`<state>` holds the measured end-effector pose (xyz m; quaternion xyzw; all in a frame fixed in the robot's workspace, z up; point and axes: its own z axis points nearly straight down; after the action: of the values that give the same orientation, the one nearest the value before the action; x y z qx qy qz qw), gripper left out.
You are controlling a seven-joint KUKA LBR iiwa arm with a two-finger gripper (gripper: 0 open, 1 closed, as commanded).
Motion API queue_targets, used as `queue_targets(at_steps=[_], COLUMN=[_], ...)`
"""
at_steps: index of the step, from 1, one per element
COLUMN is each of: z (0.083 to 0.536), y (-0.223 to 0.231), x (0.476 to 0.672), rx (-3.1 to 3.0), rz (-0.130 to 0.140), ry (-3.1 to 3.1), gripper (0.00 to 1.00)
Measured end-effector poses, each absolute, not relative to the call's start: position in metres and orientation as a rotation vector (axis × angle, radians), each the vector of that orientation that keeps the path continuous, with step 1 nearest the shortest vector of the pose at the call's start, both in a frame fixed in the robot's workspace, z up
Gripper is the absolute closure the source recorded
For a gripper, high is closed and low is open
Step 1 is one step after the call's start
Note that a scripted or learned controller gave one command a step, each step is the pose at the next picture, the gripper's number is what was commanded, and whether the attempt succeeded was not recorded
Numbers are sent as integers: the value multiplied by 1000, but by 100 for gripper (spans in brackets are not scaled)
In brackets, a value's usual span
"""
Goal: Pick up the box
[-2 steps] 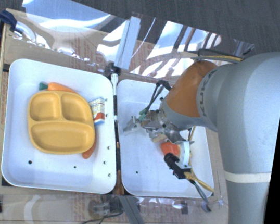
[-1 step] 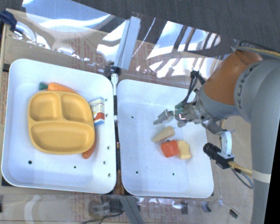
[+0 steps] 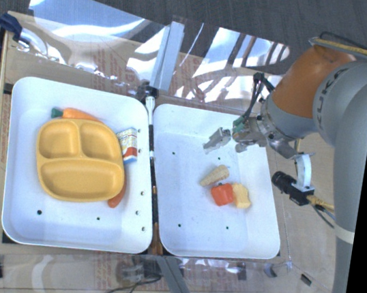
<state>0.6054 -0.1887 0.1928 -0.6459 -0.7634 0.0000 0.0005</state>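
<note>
Seeing the box (image 3: 127, 144) lying in the left bin (image 3: 74, 223), close to its right edge, touching the yellow plate (image 3: 81, 161). Running its long axis roughly from far edge to near edge, slightly slanted. Hovering the gripper (image 3: 226, 137) over the right bin (image 3: 190, 233), near its far edge; not being able to tell its opening.

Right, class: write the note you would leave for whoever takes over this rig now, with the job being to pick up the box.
Gripper: over the upper part of the right bin, nothing seen between its fingers; open or shut is unclear.
Box: small, lying in the left bin against the right side of the yellow divided plate, by the wall between the bins.
Right bin also holds a few small food pieces below the gripper.
Done: nothing yet; box not grasped.
Left: cross to the left bin, grasp the box, lift it.
</note>
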Motion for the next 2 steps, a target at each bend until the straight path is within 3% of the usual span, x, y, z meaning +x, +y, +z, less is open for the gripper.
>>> queue_targets(at_steps=[1, 2], z=[90, 92], y=[-173, -207], x=[571, 631], rx=[-2111, -2174], rz=[5, 1], ry=[-2319, -2266], gripper=[0, 0])
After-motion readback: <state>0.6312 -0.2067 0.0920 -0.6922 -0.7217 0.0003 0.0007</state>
